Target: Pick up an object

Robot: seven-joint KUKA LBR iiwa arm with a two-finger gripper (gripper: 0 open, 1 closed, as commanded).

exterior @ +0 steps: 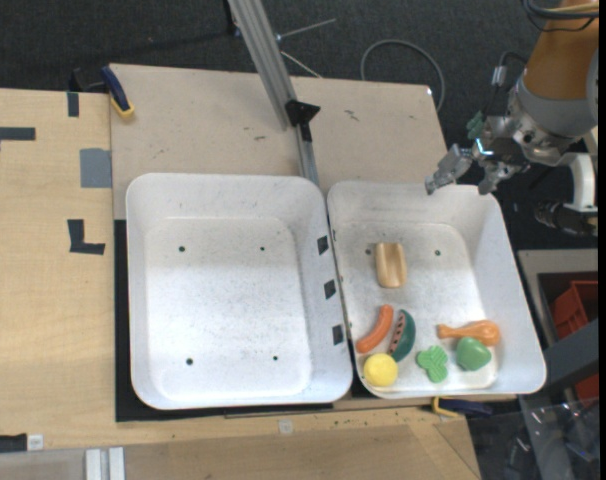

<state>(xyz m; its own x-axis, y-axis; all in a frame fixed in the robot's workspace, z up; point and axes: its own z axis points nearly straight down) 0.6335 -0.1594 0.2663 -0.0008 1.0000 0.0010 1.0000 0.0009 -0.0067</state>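
The right bin holds a tan bread piece near its middle. Along its front lie an orange-red sausage, a dark green slice, a yellow ball, a small green leafy piece, a green round piece and an orange drumstick. My gripper hangs over the bin's far right corner, open, with nothing between its fingers. It is well away from all the objects.
The left bin lies beside the right one. A slanted metal rail crosses the board behind the bins. A cable loop lies at the back. The bench edge drops off to the right.
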